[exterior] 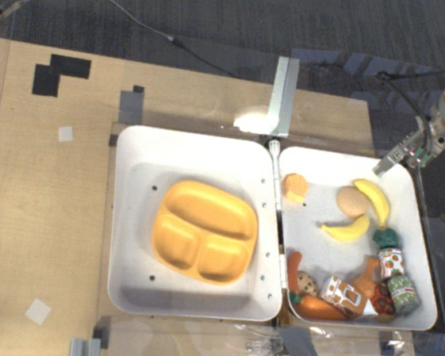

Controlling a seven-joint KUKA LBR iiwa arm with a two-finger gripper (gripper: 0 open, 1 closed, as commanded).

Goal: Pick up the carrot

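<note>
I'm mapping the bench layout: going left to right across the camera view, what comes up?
Yellow divided tray in the left bin → orange round piece → banana → pincer at the right bin's far corner.

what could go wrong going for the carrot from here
The carrot lies at the near edge of the right bin, packed against a small carton and other toys, so the pincer may close on a neighbour instead. It also sits close to the bin wall, which could block a finger. The pincer is at the far rim, with the banana between.
</note>
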